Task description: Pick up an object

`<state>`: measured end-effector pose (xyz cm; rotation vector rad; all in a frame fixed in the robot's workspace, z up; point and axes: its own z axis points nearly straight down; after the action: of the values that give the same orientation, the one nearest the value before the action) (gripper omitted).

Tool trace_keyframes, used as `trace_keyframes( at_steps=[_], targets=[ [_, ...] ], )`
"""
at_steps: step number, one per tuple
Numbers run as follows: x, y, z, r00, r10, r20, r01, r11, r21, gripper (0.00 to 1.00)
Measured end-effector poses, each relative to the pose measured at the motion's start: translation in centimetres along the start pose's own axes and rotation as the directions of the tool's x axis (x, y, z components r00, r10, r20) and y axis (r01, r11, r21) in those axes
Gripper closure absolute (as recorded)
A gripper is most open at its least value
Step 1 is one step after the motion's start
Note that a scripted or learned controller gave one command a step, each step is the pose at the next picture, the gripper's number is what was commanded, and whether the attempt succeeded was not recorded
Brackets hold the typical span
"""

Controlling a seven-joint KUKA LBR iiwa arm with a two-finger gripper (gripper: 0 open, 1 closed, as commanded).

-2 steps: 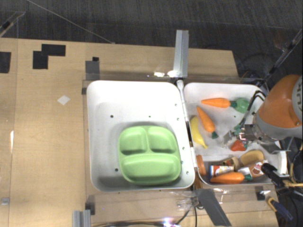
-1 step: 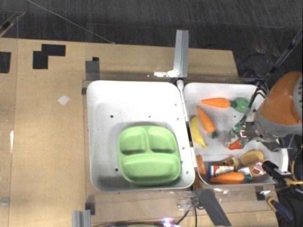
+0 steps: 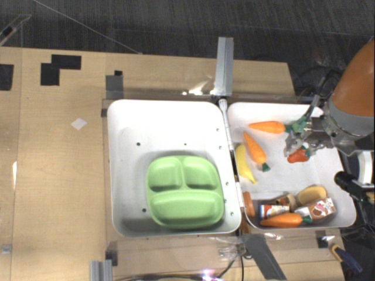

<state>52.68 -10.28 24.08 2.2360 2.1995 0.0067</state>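
Observation:
In the right bin [image 3: 328, 171] lie several toy foods. One orange carrot [image 3: 266, 127] rests near the back and a second carrot [image 3: 255, 148] lies slanted below it. A yellow banana [image 3: 243, 164] lies along the left wall. A small red item with a green top [image 3: 297, 156] sits in the middle right. My gripper [image 3: 300, 142] is low over the bin, right above this red item and touching or nearly touching it. Whether the item is gripped is hidden by the gripper body.
Along the right bin's front wall lie a small sauce bottle [image 3: 274, 209], an orange carrot-like piece [image 3: 282, 220], a brown bun [image 3: 310, 194] and a labelled packet [image 3: 320, 208]. The left bin [image 3: 129, 133] holds a green divided tray [image 3: 184, 190]. A metal post [image 3: 224, 63] stands behind the bins.

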Motion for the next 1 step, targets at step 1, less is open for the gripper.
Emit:
trace_keyframes(
  at_steps=[1],
  targets=[
    [0.0, 0.0, 0.0, 1.0, 0.0, 0.0, 0.0, 1.0, 0.0, 0.0]
  ],
)
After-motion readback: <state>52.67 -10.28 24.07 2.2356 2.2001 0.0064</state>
